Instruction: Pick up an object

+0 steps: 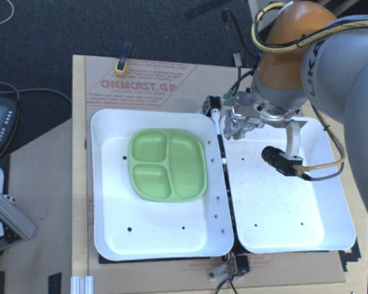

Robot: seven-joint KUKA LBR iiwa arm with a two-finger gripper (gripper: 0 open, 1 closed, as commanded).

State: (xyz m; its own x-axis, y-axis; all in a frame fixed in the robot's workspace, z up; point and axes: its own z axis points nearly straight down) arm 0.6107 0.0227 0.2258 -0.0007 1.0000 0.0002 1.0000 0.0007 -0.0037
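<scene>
A light green divided plate (168,164) with three compartments lies flat in the left bin (109,231), a little above its middle. My gripper (234,129) hangs over the far left corner of the right bin (290,232), close to the wall between the two bins. It is to the right of the plate and apart from it. The orange band and grey wrist above hide most of the gripper's body.
A black cable fitting (282,161) with a yellow lead hangs off the arm over the right bin. The bins stand on a brown board (144,80) bearing a small blue and yellow clamp (122,61). A dark device (0,124) sits at the far left.
</scene>
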